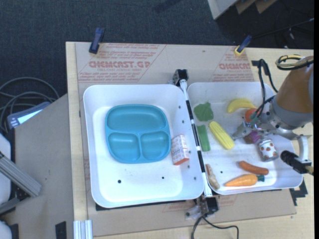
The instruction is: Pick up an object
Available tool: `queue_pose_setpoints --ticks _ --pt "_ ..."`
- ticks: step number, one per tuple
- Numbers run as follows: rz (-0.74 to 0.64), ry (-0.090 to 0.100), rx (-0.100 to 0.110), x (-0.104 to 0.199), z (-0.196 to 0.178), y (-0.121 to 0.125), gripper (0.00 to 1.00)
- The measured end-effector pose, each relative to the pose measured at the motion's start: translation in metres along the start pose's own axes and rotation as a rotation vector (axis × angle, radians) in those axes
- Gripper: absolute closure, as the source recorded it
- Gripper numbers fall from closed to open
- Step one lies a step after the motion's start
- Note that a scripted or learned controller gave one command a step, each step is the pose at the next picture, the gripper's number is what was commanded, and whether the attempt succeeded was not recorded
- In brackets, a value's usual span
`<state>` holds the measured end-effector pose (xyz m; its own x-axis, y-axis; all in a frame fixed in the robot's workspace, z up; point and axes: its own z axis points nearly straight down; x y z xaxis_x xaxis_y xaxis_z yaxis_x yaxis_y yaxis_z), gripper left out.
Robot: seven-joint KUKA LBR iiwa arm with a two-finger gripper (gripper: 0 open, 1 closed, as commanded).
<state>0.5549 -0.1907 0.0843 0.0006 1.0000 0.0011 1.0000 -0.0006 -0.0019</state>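
Note:
The right bin (219,91) holds several toy foods: a yellow banana (240,104), a corn cob (221,135), a green leafy piece (203,111), a green stick (203,137), a red sausage (253,168), a carrot (240,181) and a small white patterned jar (267,150). My gripper (249,132) is down in this bin, between the corn cob and the jar, just below a small red-orange piece (249,115). A purple bit (255,136) shows right at the gripper's tip. The wrist hides what lies under it.
The left bin (99,178) bears a blue divided tray (137,132) and a small red-and-white carton (179,149) by its right wall. A brown flat piece (212,176) lies at the right bin's front left corner. Cables run along the bench's right side.

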Motion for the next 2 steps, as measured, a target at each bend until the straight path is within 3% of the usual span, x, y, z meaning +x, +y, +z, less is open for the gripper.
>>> queue_pose_setpoints --ticks 1,2 --pt "0.001 -0.001 -0.004 0.000 -0.011 0.001 1.00" --pt "0.002 0.004 0.017 0.066 0.001 0.108 1.00"
